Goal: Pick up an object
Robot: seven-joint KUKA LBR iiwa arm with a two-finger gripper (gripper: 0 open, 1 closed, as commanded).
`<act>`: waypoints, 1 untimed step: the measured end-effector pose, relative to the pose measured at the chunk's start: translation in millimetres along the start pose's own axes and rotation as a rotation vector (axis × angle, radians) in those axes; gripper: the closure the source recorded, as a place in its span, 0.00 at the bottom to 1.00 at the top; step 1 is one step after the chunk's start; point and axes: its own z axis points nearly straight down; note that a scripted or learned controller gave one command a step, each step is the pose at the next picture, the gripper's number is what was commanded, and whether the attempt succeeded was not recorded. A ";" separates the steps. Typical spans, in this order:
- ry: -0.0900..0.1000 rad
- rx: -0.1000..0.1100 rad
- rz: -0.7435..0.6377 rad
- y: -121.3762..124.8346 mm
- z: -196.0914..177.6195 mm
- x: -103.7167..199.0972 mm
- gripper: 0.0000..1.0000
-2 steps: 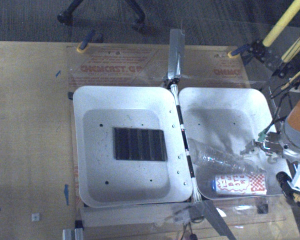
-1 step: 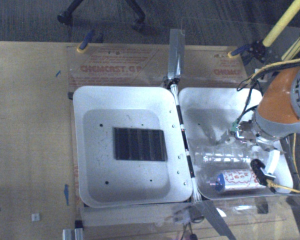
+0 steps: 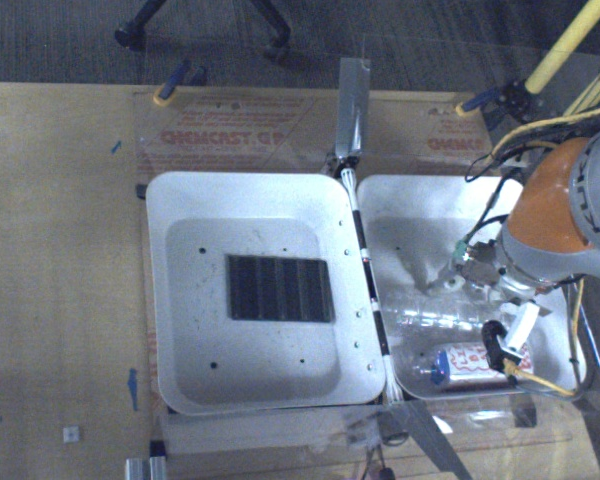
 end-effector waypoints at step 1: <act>0.005 0.006 -0.106 39.3 0.7 -50.2 0.00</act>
